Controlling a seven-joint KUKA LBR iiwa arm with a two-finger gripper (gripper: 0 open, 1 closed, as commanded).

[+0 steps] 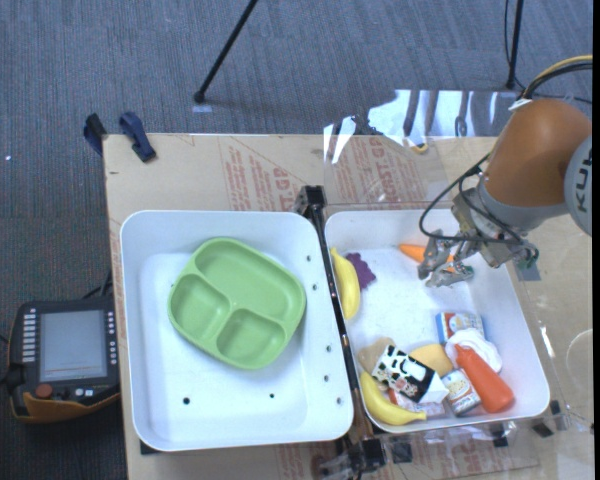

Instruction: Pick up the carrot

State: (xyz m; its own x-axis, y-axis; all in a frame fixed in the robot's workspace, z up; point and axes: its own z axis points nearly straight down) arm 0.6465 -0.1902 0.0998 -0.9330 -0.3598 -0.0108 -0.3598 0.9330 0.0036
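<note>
Camera view: jaws point(446, 271) above the right bin point(525, 318), state unclear.
Carrot point(411, 252): on bin floor, just left of jaws.
Left bin point(140, 318): green plate point(237, 302).

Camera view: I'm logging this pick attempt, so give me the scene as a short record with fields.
task item: carrot, in the right bin near its back wall
gripper: gripper low over the right bin, just right of the carrot
grasp: nothing seen between the fingers
right bin, other items: banana and purple piece at the left wall; second banana, cow-patterned item, orange bottle near the front
left bin: green plate with three compartments
</note>
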